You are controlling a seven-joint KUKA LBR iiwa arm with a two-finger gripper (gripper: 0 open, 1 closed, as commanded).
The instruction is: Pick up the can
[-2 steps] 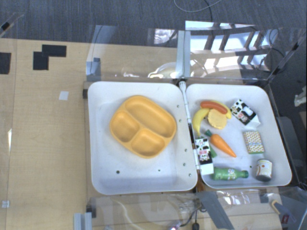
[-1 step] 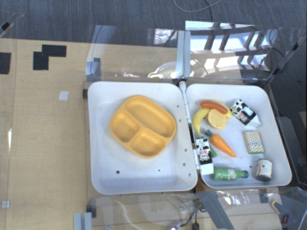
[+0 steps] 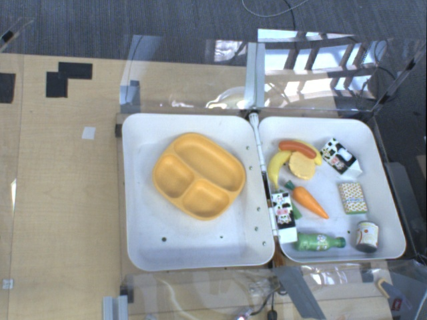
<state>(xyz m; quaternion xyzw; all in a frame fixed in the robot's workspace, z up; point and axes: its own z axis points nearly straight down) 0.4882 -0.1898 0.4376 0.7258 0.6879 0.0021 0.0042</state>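
Note:
The can (image 3: 366,235) is small and silver-white with a dark label. It stands in the front right corner of the right bin (image 3: 373,145). A green bottle (image 3: 320,243) lies on its side just left of the can.
The right bin also holds a carrot (image 3: 311,203), a banana (image 3: 276,166), a hot dog (image 3: 298,149), a round yellow piece (image 3: 301,168), a tan cracker box (image 3: 351,197) and two cow-print cartons (image 3: 338,156) (image 3: 283,213). A yellow divided plate (image 3: 199,175) sits in the left bin (image 3: 140,199).

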